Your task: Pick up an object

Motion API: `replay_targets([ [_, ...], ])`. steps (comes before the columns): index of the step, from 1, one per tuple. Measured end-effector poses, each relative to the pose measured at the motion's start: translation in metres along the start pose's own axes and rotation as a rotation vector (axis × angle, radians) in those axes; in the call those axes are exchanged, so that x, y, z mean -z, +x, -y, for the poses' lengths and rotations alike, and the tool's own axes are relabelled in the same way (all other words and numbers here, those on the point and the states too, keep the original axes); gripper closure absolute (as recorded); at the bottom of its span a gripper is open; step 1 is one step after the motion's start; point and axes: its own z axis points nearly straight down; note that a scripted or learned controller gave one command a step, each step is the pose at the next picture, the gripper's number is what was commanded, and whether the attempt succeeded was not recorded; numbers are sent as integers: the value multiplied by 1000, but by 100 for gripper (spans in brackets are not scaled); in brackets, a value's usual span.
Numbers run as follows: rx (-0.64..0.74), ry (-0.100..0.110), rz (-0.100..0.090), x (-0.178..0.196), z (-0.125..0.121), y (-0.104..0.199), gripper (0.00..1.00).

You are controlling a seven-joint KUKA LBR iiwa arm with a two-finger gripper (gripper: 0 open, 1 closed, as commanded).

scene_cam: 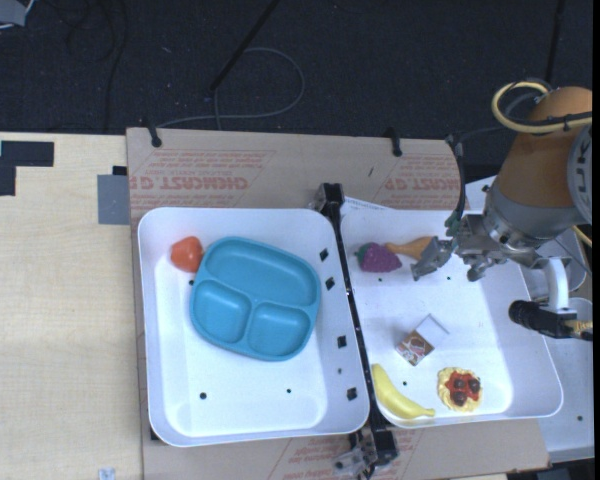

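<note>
Since the task names no single object, the likely candidates are the small things lying in the right bin (540, 393). A purple toy like a bunch of grapes (379, 258) lies near that bin's upper left corner, with an orange cone-shaped piece (412, 248) just beside it on the right. Lower down, near the bin's middle, sits a small box (416, 346) with a red and white print. Along the bottom edge a yellow banana (400, 396) curves beside the divider, and a little round tart with red topping (459, 387) rests just right of it.

Above the upper part of this bin hangs the claw (450, 258), its dark fingers spread apart with nothing between them; the left finger's tip is close to the orange cone, though contact cannot be judged. The grey arm with its orange band (550, 158) comes in from the right.

Beside it, the left bin (170, 398) carries a blue divided plate (255, 298) with three compartments, and a red-orange tomato-like ball (187, 254) touches the plate's upper left rim. Both bins rest on a cardboard sheet (240, 173) laid on the bench (50, 318).
</note>
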Motion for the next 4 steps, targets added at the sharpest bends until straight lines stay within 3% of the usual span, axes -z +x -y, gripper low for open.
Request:
replay_targets([
  [1, 1, -11, 2, 5, -3, 0, 0],
  [3, 0, -6, 1, -87, -7, -4, 0],
  [4, 0, -8, 1, -105, -6, -3, 0],
])
